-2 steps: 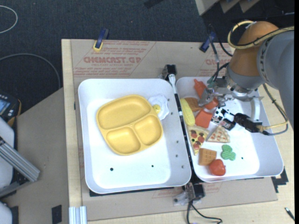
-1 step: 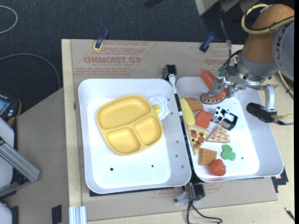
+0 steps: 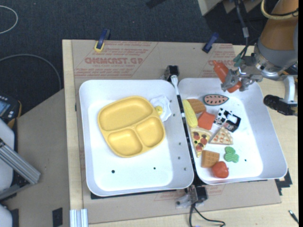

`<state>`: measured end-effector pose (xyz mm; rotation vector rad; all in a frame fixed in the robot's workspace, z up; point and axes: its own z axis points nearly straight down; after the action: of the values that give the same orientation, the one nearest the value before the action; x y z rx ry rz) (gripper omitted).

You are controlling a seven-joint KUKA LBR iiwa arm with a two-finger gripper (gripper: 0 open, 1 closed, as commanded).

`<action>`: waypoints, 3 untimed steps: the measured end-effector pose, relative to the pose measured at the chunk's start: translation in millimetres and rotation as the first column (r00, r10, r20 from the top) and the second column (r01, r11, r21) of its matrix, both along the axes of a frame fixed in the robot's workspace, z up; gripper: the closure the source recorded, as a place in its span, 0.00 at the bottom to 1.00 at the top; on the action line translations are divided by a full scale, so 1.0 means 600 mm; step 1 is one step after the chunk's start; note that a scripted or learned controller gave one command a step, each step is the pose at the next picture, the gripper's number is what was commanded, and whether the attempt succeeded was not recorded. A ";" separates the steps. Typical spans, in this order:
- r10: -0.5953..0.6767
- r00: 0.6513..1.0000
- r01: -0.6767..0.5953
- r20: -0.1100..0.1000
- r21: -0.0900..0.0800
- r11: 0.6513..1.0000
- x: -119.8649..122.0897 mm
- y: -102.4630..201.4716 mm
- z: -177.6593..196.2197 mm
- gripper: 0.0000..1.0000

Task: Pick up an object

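Brown bench board printed "CHEMCAST", gripper above right bin

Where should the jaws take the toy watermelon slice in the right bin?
Come straight down on the watermelon slice and close across its short width at the middle. It lies flat, long axis left-right, with free floor behind it; the bread piece crowds its left end.

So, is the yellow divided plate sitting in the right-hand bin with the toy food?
No, the yellow plate lies in the left bin; the toy food is in the right bin.
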<state>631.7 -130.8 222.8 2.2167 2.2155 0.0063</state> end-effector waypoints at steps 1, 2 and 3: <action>0.001 1.000 -0.001 -0.005 0.001 1.000 0.001 0.000 0.004 1.00; 0.003 1.000 -0.003 -0.012 0.004 1.000 -0.061 0.052 -0.005 1.00; 0.001 1.000 -0.001 -0.013 0.005 1.000 -0.144 0.089 0.016 1.00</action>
<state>545.4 -77.7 232.3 2.2241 2.2253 -0.0027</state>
